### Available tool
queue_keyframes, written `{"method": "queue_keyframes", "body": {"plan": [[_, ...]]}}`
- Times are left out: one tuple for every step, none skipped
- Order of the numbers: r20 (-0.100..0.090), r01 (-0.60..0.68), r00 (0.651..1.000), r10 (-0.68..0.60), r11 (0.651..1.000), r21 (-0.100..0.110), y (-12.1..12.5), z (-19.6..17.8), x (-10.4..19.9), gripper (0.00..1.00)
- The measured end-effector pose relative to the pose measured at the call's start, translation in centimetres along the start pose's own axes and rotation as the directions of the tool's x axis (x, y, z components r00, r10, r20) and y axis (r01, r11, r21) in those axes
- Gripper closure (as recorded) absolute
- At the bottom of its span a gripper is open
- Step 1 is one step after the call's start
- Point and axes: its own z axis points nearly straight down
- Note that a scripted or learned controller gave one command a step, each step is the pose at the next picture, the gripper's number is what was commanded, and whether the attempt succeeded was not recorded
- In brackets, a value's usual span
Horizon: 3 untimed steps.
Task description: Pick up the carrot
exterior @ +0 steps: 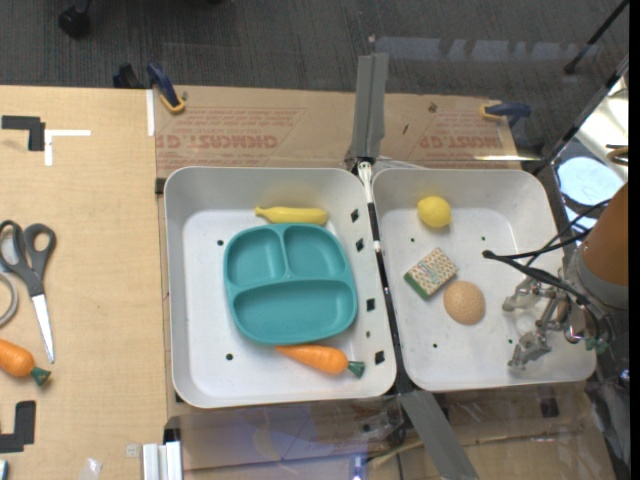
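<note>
The carrot (320,359) lay between the teal plate (290,283) and the left bin's (180,298) front wall — tight. The claw (532,320) hung over the right bin (480,368), holding nothing — whether spread or clenched, I couldn't tell.

The carrot (318,358) lies hemmed between the teal plate (290,286) and the left bin's near wall (290,396), open only from above, while the divider (375,268) separates it from the gripper (535,323).

Dark grey carpet floor (300,18) lies beyond a light wooden bench (80,218), with chair casters (75,18) at top left.
</note>
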Motion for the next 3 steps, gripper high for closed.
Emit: {"method": "queue_keyframes", "body": {"plan": [[0.0, 0.0, 1.0, 0.0, 1.0, 0.0, 0.0, 0.0, 0.0, 0.0], [0.0, 0.0, 1.0, 0.0, 1.0, 0.0, 0.0, 0.0, 0.0, 0.0], [0.0, 0.0, 1.0, 0.0, 1.0, 0.0, 0.0, 0.0, 0.0, 0.0]]}}
